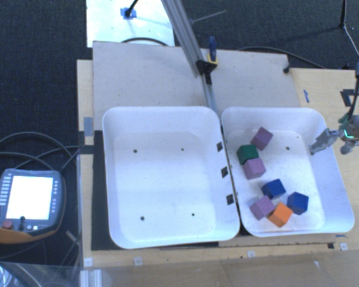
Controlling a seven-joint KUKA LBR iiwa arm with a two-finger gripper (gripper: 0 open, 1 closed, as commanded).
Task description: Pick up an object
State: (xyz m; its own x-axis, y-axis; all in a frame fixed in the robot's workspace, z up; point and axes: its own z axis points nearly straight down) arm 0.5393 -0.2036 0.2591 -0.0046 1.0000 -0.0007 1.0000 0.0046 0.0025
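Lying lowest in the right bin [332,178], a matte orange cube [280,214] is touching a purple block [262,207], with blue [298,202], green [247,153] and other purple blocks scattered above them. At the frame's right edge the metallic gripper [335,141] is hovering over the bin's rim, holding nothing; whether its fingers are open cannot be told.

I see two white bins, the left bin [116,160] and the right bin [332,178], on a pale tan bench [143,70]. In the right one lie three purple blocks [262,137] [254,168] [262,207], one green block [247,153], two blue blocks [274,188] [298,202] and one orange block [280,214]. The floor [36,52] is dark. The pendant [27,205] is grey with an orange base.
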